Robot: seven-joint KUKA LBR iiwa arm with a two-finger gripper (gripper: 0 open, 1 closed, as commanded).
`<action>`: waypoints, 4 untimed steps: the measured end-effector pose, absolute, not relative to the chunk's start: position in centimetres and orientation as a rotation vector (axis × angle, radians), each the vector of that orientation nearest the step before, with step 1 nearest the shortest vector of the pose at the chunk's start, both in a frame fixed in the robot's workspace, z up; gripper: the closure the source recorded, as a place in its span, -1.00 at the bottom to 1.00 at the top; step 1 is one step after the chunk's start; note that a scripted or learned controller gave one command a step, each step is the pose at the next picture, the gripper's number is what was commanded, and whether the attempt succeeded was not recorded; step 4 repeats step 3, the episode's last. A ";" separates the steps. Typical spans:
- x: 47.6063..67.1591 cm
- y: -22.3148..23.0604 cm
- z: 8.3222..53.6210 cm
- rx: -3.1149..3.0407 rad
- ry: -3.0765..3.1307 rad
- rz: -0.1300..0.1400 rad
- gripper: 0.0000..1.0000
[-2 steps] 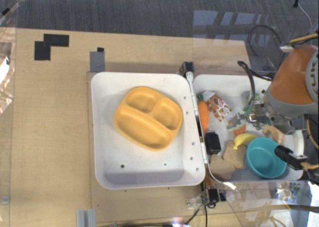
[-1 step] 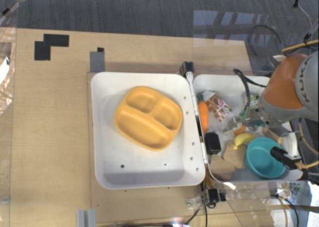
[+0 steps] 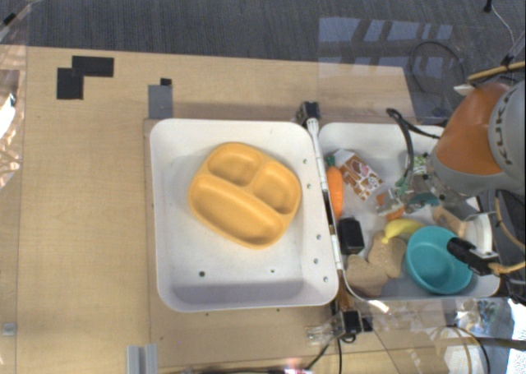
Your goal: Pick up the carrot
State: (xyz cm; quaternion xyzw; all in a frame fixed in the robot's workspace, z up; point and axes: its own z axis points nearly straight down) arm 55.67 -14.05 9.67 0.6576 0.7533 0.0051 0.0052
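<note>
The carrot lies in the right bin, tight against its left wall, beside a small packet. A yellow divided plate sits in the left bin. The arm's tool is low over the right bin, near a banana and a teal bowl. I cannot tell how it is set.

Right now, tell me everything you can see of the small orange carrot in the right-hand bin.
The small orange carrot looks like a smooth toy, tapered, with a green tip at its far end. It lies flat, lengthwise along the left wall of the right white bin, beside the divider between the bins. A printed snack packet lies just to its right, and a small black block sits near its lower end. Whether they touch is unclear. Nothing grips it.
</note>
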 end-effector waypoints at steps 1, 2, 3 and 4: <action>55.4 -3.6 18.5 2.222 2.217 0.012 1.00; 54.3 7.7 18.1 2.234 2.214 0.003 1.00; 58.8 16.1 19.7 2.438 1.983 -0.001 1.00; 58.8 16.1 19.7 2.438 1.983 -0.001 1.00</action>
